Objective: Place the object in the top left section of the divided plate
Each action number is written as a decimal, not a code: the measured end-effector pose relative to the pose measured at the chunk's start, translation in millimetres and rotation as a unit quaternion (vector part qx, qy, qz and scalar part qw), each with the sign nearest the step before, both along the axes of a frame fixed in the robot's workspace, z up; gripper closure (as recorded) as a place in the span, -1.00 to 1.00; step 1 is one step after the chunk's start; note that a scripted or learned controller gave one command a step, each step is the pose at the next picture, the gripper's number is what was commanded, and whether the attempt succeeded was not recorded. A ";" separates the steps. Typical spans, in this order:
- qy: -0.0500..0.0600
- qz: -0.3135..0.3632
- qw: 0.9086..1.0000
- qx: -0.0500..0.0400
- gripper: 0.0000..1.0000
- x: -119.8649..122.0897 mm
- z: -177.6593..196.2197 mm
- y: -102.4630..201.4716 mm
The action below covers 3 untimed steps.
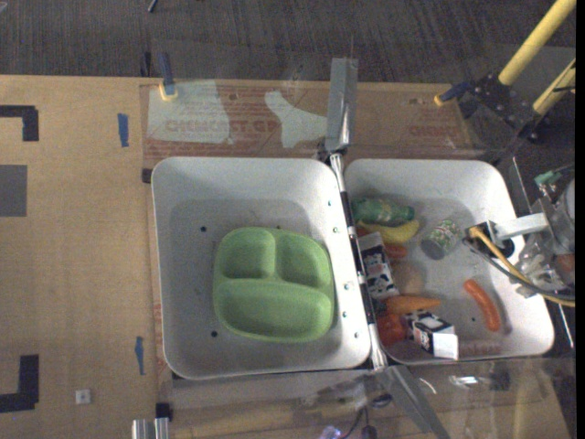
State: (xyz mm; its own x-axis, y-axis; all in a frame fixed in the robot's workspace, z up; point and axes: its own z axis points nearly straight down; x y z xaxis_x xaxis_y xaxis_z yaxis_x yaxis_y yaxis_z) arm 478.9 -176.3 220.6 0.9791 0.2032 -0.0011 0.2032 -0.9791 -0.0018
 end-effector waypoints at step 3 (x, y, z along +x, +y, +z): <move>0.001 0.032 0.999 -0.002 1.00 10.1 223.7 -45.6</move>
